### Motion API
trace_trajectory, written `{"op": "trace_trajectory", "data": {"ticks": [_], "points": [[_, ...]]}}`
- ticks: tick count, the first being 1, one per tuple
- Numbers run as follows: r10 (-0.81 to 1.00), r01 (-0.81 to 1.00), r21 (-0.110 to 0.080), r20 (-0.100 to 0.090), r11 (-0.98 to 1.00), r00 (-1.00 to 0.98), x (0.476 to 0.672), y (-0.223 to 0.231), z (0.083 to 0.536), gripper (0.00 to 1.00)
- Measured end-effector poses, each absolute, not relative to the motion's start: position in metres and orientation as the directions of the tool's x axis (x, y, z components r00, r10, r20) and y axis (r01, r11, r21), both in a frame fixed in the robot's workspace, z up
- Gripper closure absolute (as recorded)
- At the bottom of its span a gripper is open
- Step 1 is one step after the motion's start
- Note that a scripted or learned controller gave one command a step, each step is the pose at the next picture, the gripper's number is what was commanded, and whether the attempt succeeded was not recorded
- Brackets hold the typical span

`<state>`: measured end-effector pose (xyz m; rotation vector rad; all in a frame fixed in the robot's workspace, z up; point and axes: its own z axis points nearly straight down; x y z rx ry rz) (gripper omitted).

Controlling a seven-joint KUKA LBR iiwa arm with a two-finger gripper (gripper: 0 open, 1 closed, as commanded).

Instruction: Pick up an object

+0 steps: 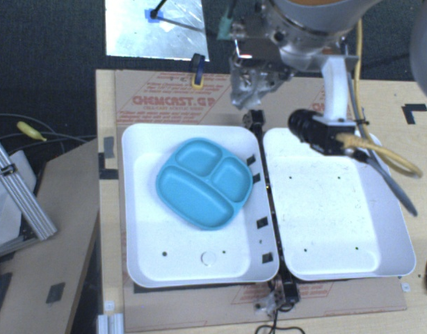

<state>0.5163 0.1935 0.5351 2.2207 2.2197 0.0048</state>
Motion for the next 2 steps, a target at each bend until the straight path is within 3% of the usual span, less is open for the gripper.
{"op": "trace_trajectory", "data": {"ticks": [1, 2], "points": [[1.0, 1.0, 0.006, 0.0, -0.002, 0.002, 0.606, 0.167, 0.524, 1.0], [1.0, 1.0, -0.005, 0.001, 0.012, -0.012, 0.531, 0.239, 0.482, 1.0]]}}
